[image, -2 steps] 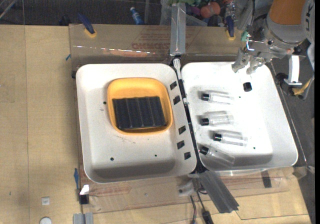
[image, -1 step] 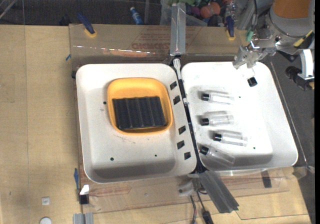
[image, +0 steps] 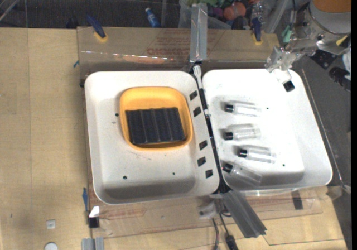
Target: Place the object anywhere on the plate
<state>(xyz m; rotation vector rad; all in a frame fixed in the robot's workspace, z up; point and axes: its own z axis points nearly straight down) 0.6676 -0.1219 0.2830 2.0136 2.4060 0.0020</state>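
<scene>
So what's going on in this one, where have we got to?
A KUKA arm reaches in from the right, its gripper hanging over the far corner of the right bin. Four clear tubes with black caps lie in that bin, none of them between the fingers as far as this view shows. In the left bin sits the orange plate with a dark ribbed insert. None of the tubes is on the plate yet.
</scene>
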